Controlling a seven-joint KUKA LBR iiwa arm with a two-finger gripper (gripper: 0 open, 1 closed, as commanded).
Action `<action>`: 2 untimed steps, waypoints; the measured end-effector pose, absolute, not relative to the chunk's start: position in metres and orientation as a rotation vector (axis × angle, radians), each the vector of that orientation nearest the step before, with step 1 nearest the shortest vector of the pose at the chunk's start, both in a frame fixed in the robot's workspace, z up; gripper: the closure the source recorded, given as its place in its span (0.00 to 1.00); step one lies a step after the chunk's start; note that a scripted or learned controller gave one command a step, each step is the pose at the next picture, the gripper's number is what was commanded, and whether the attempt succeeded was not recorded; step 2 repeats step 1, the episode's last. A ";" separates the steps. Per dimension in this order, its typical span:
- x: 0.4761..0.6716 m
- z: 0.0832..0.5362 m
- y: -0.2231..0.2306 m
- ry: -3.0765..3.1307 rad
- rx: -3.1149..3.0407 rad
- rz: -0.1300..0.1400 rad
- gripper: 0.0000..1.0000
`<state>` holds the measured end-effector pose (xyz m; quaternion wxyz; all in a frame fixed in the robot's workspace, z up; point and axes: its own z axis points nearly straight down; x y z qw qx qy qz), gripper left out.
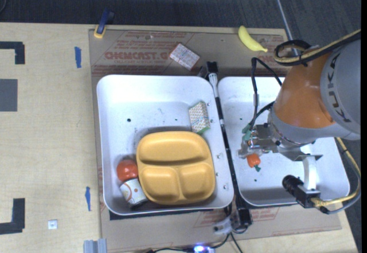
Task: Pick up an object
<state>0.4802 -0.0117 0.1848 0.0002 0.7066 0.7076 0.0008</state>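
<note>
Gripper (253, 154) down in right bin (338, 183) w/ a small orange object (253, 160) at its tip; grip can't tell.

Bins (114, 131): smooth white plastic, slight sheen, scuffed with dark specks. Tray (175, 167): yellow moulded plastic, satin gloss. Bench (46, 148): pale matt wood grain; brown printed cardboard (137, 54) under the bins, matt. Arm (309, 102): glossy orange band, smooth grey shell. Packet (199, 115): patterned, papery.
</note>
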 end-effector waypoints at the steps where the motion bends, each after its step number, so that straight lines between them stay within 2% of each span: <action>1: 0.482 0.195 -0.012 2.221 2.215 0.007 1.00; 2: 0.482 0.195 -0.012 2.221 2.215 0.007 1.00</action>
